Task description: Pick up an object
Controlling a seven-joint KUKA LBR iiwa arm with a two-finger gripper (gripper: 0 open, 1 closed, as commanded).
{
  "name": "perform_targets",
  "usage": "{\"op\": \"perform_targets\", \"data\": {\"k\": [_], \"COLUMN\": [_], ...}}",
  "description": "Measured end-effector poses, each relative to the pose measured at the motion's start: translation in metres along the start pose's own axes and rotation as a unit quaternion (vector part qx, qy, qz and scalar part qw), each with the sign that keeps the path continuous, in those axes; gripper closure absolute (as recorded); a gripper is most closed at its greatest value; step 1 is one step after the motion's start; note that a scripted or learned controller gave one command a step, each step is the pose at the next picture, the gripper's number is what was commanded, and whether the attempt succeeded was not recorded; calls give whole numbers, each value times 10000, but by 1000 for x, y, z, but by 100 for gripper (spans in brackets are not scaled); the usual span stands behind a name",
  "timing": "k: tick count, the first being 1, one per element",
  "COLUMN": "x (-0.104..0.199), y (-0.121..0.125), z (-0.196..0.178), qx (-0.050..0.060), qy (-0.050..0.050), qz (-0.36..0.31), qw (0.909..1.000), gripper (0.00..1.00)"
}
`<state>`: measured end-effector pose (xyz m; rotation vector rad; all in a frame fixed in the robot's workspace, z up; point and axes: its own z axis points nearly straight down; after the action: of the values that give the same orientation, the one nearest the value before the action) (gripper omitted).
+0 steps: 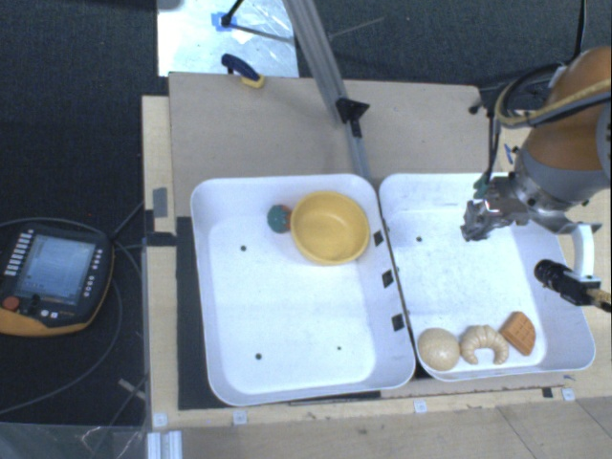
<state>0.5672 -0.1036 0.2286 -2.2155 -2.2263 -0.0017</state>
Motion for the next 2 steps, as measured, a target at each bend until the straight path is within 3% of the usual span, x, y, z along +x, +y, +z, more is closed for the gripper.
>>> {"op": "perform_targets", "data": {"k": [2], "x": [88], "y": [46], "z": [15], "qx": [1], "qy": [0], "qz": [1], "qw": [10000], "gripper": [100]}}
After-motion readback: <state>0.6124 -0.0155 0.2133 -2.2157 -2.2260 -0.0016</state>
